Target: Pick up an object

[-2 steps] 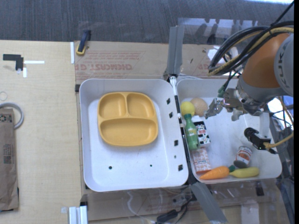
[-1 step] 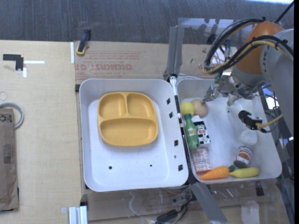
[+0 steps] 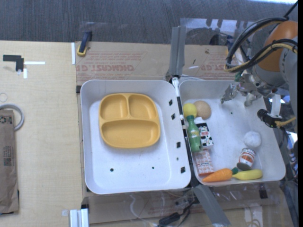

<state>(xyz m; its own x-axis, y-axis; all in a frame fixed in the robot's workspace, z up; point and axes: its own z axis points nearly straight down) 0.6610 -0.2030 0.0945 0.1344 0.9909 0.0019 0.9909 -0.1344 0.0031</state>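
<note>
White plastic all round: the left bin (image 3: 90,141) carries a yellow divided plate (image 3: 129,120), and the right bin (image 3: 279,162) has the clutter. Grey arm (image 3: 279,41) leans in over its far corner, gripper (image 3: 235,93) above bare floor, fingers spread apart, nothing between them. Along the divider lies a green bottle (image 3: 193,134), a lemon (image 3: 189,109) and tan ball (image 3: 203,109) at its top. At the front rim, carrot (image 3: 218,175) meets banana (image 3: 248,175); white ball (image 3: 252,138) and small jar (image 3: 246,158) just behind.
</note>
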